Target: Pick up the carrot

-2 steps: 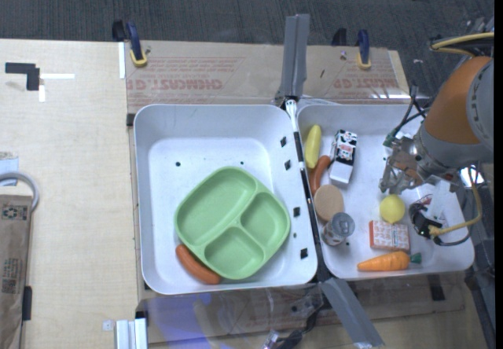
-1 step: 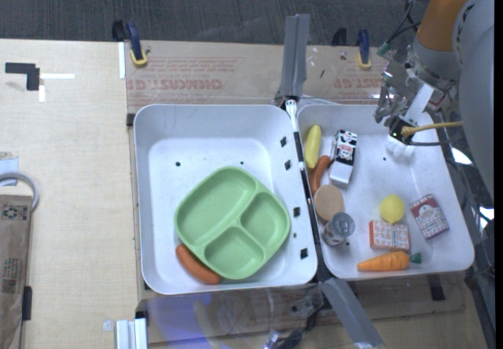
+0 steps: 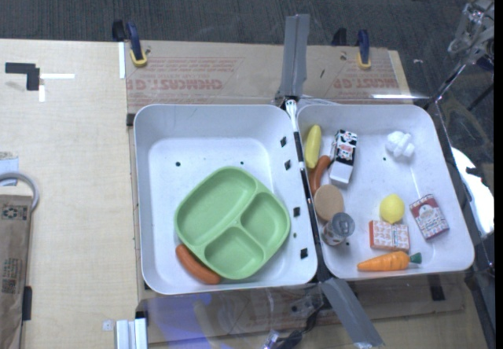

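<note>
Gripper [image 3: 474, 21] sits blurred at about 2 o'clock of my view, outside the bins, and I cannot tell whether it is apart or together. Nearest to it is the shallow white right bin [image 3: 449, 182]. The orange plastic carrot with a green stub [image 3: 385, 262] lies on its side at 6 o'clock in that bin, just below a red-and-white carton [image 3: 390, 235] and a yellow lemon-shaped toy [image 3: 391, 208]. The left white bin [image 3: 149, 182] holds a green divided plate [image 3: 233, 222].
</note>
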`<state>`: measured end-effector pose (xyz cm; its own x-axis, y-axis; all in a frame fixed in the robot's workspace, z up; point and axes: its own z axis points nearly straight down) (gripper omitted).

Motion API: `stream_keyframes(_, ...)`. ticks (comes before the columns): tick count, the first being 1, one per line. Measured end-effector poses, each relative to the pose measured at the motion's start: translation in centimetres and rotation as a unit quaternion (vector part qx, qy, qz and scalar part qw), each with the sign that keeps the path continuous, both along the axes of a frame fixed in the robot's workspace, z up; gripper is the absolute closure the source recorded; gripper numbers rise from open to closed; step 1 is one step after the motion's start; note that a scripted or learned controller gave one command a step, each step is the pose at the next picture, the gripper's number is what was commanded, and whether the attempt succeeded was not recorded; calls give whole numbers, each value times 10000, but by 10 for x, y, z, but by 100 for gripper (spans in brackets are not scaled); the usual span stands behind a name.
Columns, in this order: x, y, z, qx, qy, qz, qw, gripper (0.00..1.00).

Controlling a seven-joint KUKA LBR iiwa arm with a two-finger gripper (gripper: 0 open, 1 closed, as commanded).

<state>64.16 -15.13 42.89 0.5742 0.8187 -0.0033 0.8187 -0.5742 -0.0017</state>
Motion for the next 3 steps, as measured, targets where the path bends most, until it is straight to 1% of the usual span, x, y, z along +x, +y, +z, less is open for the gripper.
stream_keyframes(1,-38,44,-90,6,13,848,9964,100)
stream_keyframes(2,-42,-28,-37,-1,4,-599,9982,100)
stream_keyframes(3,-8,-57,12,4,0,504,9987,100)
